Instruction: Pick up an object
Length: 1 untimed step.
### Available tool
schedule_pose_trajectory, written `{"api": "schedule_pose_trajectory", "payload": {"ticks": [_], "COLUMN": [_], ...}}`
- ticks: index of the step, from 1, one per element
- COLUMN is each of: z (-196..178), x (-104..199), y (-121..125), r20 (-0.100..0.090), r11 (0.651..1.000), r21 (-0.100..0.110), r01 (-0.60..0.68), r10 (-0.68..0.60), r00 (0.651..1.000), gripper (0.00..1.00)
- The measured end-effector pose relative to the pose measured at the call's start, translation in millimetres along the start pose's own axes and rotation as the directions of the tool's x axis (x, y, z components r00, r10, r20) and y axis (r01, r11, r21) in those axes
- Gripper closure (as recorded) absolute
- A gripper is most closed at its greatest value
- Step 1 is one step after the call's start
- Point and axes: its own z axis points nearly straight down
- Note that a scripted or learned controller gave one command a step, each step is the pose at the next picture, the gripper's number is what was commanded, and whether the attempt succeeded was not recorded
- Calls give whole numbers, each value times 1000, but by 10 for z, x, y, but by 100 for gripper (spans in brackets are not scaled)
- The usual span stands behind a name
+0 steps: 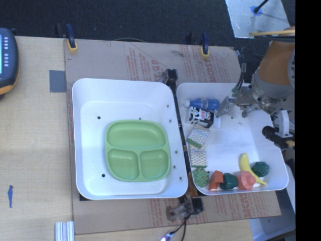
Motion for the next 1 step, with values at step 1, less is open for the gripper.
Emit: {"api": "schedule_pose_trajectory", "payload": {"ticks": [1], "z": [331], "x": [626], "y": [387], "r20": [-1], "r11": [1000], "r21": [0], "r01": [-6], "r10": [6], "r00": [1000], "gripper": [0]}}
